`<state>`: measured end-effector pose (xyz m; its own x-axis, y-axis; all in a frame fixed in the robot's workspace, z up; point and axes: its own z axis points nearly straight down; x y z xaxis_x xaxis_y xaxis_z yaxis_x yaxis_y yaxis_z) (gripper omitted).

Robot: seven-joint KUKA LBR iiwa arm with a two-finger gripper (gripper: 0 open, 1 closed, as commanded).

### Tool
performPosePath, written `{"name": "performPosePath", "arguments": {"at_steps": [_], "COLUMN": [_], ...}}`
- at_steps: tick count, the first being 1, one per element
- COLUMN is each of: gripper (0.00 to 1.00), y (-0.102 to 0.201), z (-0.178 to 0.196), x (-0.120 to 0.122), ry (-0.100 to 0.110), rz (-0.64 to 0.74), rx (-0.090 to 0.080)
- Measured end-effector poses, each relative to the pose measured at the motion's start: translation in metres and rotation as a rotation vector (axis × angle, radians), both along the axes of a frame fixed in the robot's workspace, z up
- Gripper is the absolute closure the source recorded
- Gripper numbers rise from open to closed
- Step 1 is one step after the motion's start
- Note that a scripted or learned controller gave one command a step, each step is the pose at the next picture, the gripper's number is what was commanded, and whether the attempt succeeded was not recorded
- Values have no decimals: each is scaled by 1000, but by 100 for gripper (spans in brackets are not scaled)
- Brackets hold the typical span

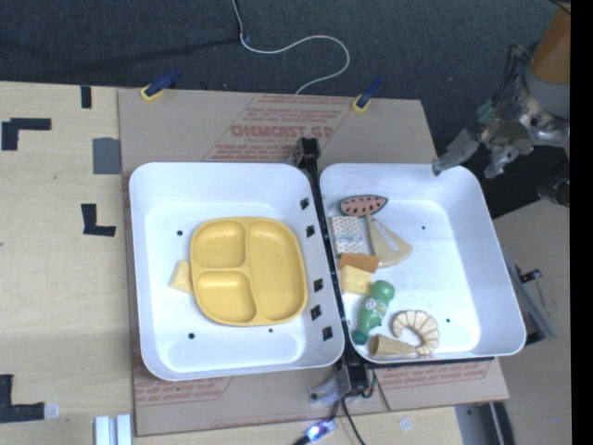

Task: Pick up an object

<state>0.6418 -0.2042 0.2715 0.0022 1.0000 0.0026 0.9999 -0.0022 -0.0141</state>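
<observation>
At the upper right of the camera view, your gripper (482, 146) hangs over the far right corner of the right bin (463, 248), just outside or on its rim, and nothing lies between its fingers; from this angle you cannot tell whether they are spread or pressed together, since the dark tips blur into the floor behind. So judge the task as barely begun: no object has been lifted, and the whole approach, descent and grasp are left to do. Your candidates sit clustered along the left wall of the right bin, well apart from the gripper: a fish-shaped toy (362, 206) at the top, a pale patterned card (348, 235) and a cream wedge (391, 242) below it, then an orange block (359, 263) touching a yellow block (354, 281), a green bottle-like toy (372, 306), and a croissant-like piece (416, 330) beside a tan wedge (393, 346) near the front rim. They are crowded and several touch, so a grasp on one may nudge its neighbours, and those hard against the dividing wall leave little room for a finger on that side. The croissant-like piece looks the most open. In the left bin (157, 202) lies a yellow divided plate (248, 270) with a small yellow piece (180, 277) tucked under its left edge. A white cable (306, 46) loops on the floor beyond the tabletop (56, 248), clear of the work.
</observation>
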Motion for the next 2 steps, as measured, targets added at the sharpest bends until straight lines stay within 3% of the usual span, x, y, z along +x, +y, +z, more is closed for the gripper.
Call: {"name": "performPosePath", "arguments": {"at_steps": [1,2], "gripper": [0,0], "y": [1,1], "z": [9,-47], "x": [2,-9], "ry": [-13,-8], "rz": [4,4], "rx": [-3,-2]}}
